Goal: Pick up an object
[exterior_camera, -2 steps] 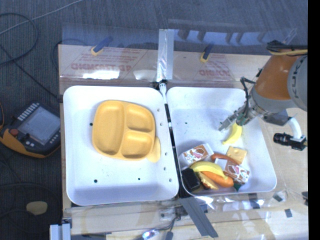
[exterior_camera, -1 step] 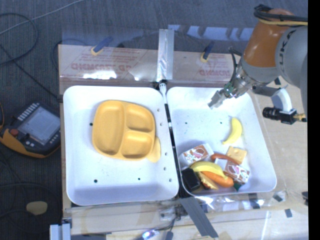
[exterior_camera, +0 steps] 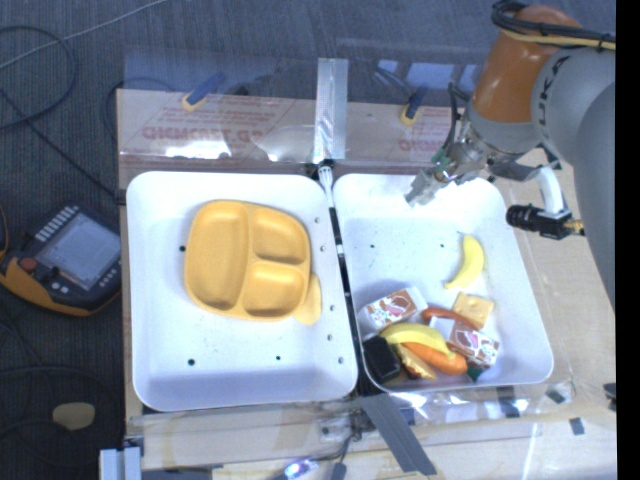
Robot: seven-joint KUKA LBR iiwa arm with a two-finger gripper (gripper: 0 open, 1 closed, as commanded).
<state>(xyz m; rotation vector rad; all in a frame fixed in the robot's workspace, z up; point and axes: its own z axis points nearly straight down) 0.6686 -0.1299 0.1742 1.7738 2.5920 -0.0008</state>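
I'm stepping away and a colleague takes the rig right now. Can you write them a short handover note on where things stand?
Tool: above the far edge of the right bin, nothing seen between its fingers; open or shut can't be told.
Things: a lone banana lies mid-bin on the right; a pile of toy food sits in that bin's near corner. A yellow divided tray lies in the left bin.
Done: nothing picked up yet.
Left: descend on an object, probably the lone banana, grip and lift.
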